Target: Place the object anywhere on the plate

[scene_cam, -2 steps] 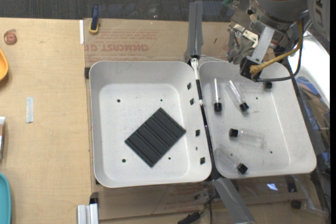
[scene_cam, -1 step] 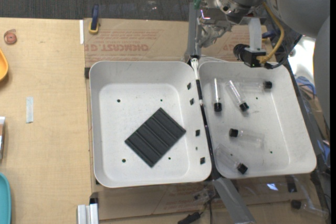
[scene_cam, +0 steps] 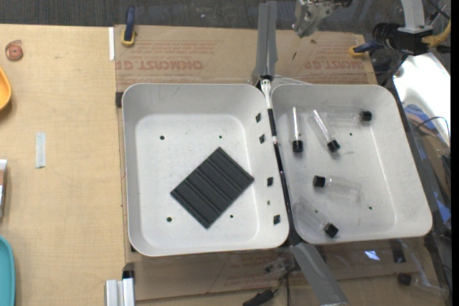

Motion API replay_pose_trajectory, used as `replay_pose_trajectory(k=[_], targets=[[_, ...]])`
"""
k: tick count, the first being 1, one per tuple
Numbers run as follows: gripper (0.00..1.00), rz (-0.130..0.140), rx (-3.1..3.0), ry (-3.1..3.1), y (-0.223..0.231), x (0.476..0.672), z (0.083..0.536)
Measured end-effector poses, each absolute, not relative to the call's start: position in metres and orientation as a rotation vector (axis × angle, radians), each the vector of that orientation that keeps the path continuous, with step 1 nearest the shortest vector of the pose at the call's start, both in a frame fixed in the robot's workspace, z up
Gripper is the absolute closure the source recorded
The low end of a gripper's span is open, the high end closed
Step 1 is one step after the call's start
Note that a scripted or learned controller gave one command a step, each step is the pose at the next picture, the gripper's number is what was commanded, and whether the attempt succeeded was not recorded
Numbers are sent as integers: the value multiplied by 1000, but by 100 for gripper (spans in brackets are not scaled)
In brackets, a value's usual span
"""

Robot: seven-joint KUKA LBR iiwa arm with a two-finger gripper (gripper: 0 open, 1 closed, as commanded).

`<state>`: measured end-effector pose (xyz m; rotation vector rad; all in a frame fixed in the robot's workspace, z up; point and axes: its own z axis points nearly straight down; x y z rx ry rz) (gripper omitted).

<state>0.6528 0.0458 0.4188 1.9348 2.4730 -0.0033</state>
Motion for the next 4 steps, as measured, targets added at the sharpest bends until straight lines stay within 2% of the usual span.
replay_pose_trajectory(k=[1,2,3,4], targets=[[100,-2,1167,2917,52,657,376],[100,-1,755,3049,-3,639,355],[100,1,206,3133,-24,615,351],[100,0,-631,3073,-38,527,442]])
